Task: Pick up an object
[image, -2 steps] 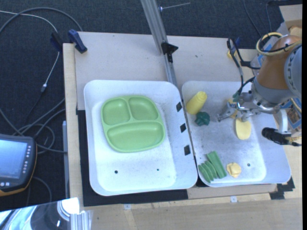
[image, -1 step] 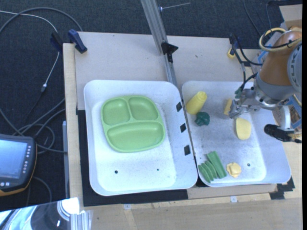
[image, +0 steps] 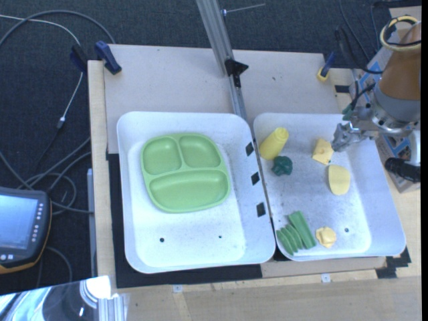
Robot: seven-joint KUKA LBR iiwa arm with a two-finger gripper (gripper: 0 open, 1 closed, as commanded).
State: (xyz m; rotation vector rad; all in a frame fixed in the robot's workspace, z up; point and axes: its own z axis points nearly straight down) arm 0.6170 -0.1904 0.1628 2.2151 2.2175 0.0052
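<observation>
Cheese wedge beside fingers, tip pointing down-left.

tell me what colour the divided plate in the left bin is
Light green; the divided plate shows clearly in the camera view.

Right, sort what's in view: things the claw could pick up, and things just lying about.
For the job:
claw
yellow wedge
yellow bottle
dark green piece
yellow oval
green bean pods
small yellow piece

Lying about:
green divided plate
blue clamp
handheld screen
</observation>
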